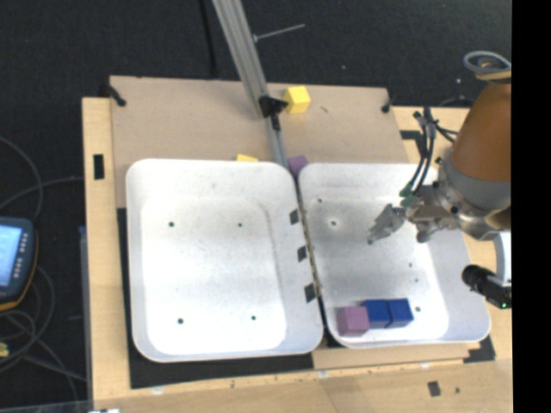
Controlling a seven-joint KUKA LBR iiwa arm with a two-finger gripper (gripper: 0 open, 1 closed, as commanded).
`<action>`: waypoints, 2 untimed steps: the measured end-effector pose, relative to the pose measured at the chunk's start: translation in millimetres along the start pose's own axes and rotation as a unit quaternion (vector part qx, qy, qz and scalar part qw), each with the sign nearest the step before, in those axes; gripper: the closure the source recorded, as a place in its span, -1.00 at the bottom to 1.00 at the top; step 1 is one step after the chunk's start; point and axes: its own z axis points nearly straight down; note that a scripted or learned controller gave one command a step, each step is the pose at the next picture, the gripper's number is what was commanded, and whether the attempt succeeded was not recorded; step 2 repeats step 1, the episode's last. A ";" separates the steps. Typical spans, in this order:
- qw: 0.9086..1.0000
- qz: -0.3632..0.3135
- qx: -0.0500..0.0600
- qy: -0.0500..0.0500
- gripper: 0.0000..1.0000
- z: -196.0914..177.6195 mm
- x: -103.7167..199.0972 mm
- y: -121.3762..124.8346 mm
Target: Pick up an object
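1. Camera view shows the end effector (385,224) hanging over the middle of the right bin (344,188), pointing toward the view's left, with nothing between it and the bin floor; whether it is clenched or released I cannot tell
2. Candidate objects lie along that bin's near edge: a purple block (352,319) touching a blue block (386,312) (the blue one may be two cubes pressed together, hard to say)
3. Left bin (215,256) carries nothing worth a reach; a yellow block (298,99) and another small purple block (297,163) sit outside the bins on the tabletop (172,119)
4. Step in hand, as I judge it: the approach, before any grasp
5. Next move calls for travelling toward the near edge, centring above one block, then descending; the blocks touch each other and crowd the bin wall, so finger clearance looks tight
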 end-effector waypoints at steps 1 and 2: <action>1.000 -0.002 0.005 -0.001 -1.00 51.3 -96.5 -8.8; 1.000 -0.002 0.005 -0.001 -1.00 51.3 -96.5 -8.8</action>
